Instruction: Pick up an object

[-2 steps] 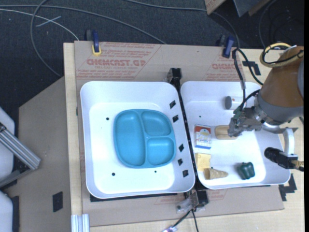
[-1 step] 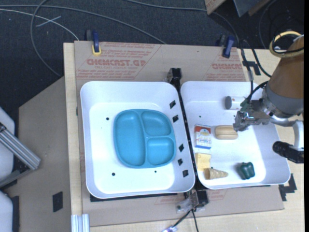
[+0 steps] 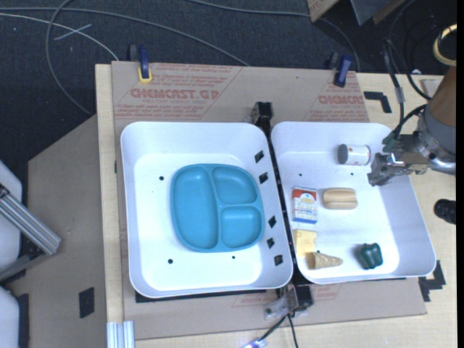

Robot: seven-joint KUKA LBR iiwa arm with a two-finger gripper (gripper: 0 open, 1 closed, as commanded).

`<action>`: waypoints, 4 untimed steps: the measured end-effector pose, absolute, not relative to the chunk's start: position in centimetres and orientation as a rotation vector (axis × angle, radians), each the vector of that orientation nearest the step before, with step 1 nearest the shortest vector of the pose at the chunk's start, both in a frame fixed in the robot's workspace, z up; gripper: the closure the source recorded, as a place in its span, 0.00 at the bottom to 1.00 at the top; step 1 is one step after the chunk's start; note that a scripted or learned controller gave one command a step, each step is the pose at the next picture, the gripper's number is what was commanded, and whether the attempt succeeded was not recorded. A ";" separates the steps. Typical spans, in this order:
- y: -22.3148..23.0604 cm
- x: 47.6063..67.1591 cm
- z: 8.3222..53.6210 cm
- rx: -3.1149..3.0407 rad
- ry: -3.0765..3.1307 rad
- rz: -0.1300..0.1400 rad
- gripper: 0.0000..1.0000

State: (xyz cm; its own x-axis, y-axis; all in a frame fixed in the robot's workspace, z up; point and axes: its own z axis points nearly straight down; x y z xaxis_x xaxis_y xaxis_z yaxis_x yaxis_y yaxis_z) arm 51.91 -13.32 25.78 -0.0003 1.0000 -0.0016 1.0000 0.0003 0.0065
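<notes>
Objects (image 3: 338, 199) (five), one plate (image 3: 217, 206)

Dark carpeted floor (image 3: 58, 71), loose cables (image 3: 87, 9), brown board benchtop (image 3: 181, 85), blue clamps (image 3: 145, 64)

camera view: fixed above bench (image 3: 109, 194) | slanted downward | both bins framed (arm (image 3: 442, 122) enters from right)

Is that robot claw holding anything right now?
No. The gripper hangs over the right bin with nothing between its fingers; the small white can lies apart, beside it.
</notes>
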 end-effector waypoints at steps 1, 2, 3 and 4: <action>-7.8 52.5 24.5 2.217 2.230 0.001 1.00; -2.9 52.2 23.3 2.218 2.231 0.000 1.00; 2.5 51.5 23.9 2.217 2.232 0.002 1.00; 7.6 51.8 22.5 2.219 2.231 -0.002 1.00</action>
